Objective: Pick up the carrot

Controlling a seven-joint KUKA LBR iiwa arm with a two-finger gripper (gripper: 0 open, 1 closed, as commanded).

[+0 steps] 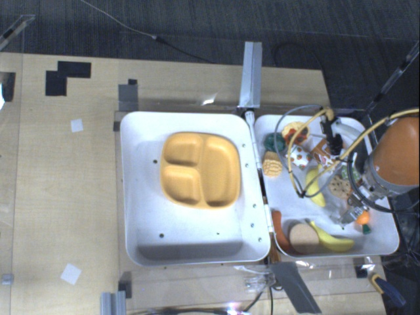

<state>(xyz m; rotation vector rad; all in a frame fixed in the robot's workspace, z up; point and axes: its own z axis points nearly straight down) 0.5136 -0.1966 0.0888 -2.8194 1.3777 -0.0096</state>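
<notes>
The carrot (363,220) is a small orange piece with a green tip, lying near the right wall of the right bin (387,245). My gripper (350,210) hangs low over that bin, just left of the carrot and close against it. Cables and the grey wrist blur its outline. The orange band of the arm (397,153) sits above and to the right of it. Whether the carrot is between the gripper's parts is unclear.
The right bin also holds a banana (331,241), a tan bread piece (303,236), a brown sausage (277,223), a corn cob (272,166) and a cookie (338,186). A yellow divided plate (200,169) lies in the left bin (141,235).
</notes>
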